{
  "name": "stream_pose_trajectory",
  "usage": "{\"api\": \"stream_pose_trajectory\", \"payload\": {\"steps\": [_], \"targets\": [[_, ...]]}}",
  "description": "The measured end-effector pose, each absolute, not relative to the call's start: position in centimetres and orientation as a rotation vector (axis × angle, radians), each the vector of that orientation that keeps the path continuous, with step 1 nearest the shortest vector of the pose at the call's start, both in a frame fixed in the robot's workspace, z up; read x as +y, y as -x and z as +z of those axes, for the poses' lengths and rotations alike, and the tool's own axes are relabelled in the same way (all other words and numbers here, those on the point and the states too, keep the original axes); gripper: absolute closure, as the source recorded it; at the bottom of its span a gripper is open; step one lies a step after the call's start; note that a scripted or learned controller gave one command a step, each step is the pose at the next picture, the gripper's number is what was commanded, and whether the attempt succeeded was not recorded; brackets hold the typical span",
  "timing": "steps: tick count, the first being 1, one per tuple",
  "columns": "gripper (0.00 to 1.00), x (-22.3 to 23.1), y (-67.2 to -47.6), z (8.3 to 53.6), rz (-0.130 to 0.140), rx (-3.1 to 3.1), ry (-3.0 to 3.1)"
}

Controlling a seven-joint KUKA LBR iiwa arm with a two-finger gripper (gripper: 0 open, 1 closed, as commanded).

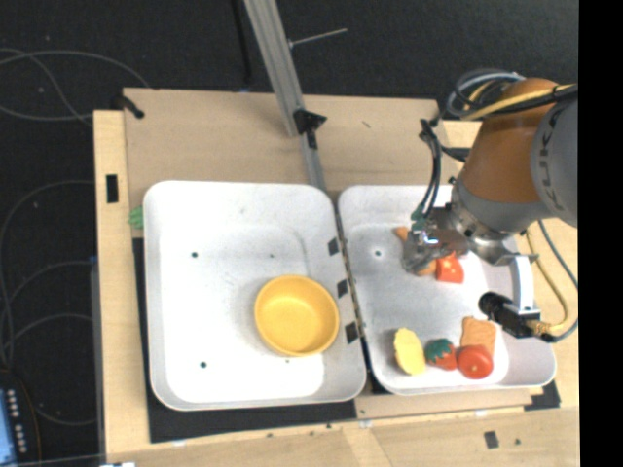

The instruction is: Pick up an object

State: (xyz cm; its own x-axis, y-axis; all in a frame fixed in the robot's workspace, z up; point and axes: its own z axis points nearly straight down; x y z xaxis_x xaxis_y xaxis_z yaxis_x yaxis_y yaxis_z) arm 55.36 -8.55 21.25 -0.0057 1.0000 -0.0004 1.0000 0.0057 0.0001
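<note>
My gripper (421, 254) hangs low over the middle of the right bin (382, 290), reaching in from the right under the orange-banded wrist. An orange-red block (450, 270) lies right beside its tip, touching or nearly so; a small orange piece (400, 233) peeks out on its upper left. Near the front of the same bin lie a yellow lemon-like piece (410, 350), a small green piece (439, 347), a red tomato-like ball (475, 362) and a tan-orange piece (478, 332). The arm hides the bin's right part.
A yellow bowl (296, 314) sits in the left bin (195, 261), toward its front right. A slanted metal post (282, 76) rises from behind the seam between the bins. The bench edge runs close in front of both bins.
</note>
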Motion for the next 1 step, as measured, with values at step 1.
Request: {"api": "stream_pose_trajectory", "payload": {"steps": [1], "targets": [[1.00,-2.92,-54.05,22.39,0.004,2.233,-2.213]]}}
